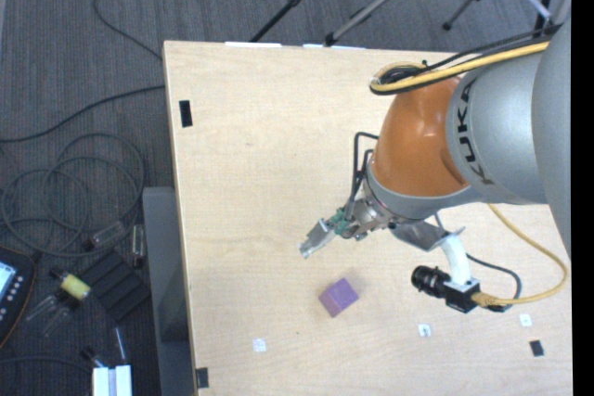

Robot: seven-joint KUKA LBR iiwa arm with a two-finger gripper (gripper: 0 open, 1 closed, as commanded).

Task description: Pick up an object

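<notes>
We see a pale wooden bench top [260, 162] taking up most of the frame, and we place everything else against it. It sits on dark grey carpet [74, 32], which lies to its left and beyond its far edge.

Over the right half of the bench hangs the robot arm [501, 134], its grey body coming in from the right and its orange band [418, 139] bulging toward the bench's middle. A yellow and black cable [455, 65] runs along the top of the arm, above the bench's far right part.

Left of the bench, on the carpet, we find loops of black cable [65, 190], and nearer the lower left corner some dark gear with a small yellow piece [74, 287].

Below the orange band, over the bench's middle, the gripper [311, 243] points down and to the left. It looks slim and tapered from here, but we cannot tell whether its fingers are apart or together; nothing shows between them.

A small black cylinder on a white bracket [436, 278] hangs off the wrist, over the bench's lower right part.

The purple block [339, 296] lies flat on the bench near its front edge, just below and to the right of the gripper tip, apart from it.

A black marker [186, 113] sits near the bench's left edge.
</notes>
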